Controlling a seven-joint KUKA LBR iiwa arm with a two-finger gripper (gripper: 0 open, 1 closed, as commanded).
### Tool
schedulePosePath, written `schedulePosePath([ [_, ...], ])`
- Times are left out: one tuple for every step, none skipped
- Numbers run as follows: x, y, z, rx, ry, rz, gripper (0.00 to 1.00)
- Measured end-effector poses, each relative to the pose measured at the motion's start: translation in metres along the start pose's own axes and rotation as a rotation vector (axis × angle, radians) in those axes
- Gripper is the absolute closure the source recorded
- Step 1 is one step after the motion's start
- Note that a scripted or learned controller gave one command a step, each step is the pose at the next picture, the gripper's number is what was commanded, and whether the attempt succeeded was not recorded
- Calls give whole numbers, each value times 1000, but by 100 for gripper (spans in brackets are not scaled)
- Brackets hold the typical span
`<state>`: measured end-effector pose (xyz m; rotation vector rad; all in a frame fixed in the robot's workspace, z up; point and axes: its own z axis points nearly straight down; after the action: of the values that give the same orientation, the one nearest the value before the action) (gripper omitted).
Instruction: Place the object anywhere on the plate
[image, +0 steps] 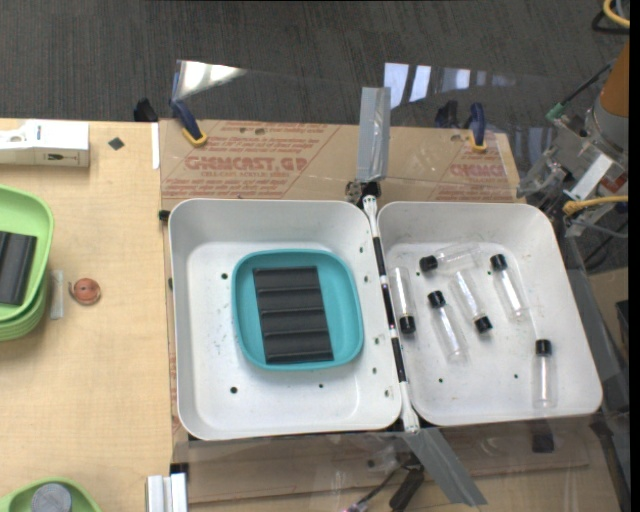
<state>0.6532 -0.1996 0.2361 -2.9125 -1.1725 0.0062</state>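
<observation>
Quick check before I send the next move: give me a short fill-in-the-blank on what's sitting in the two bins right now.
1. The teal plate lies in the ____ bin.
2. The dark ridged insert rests on the ____.
3. The clear vials have ____ caps.
4. The vials lie in the ____ bin.

Missing words: left; plate; black; right

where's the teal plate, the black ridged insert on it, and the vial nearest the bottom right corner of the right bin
teal plate (244, 300): camera view, on its bare left rim
black ridged insert (291, 312): camera view, on its middle ridge
vial near the right bin's bottom right corner (543, 372): camera view, on its clear body below the black cap
</observation>
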Motion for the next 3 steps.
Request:
schedulePosePath([
  [-14,8,-146,-1,0,160,0],
  [-16,15,-204,-1,0,279,0],
  [-49,-16,-27,0,0,495,0],
])
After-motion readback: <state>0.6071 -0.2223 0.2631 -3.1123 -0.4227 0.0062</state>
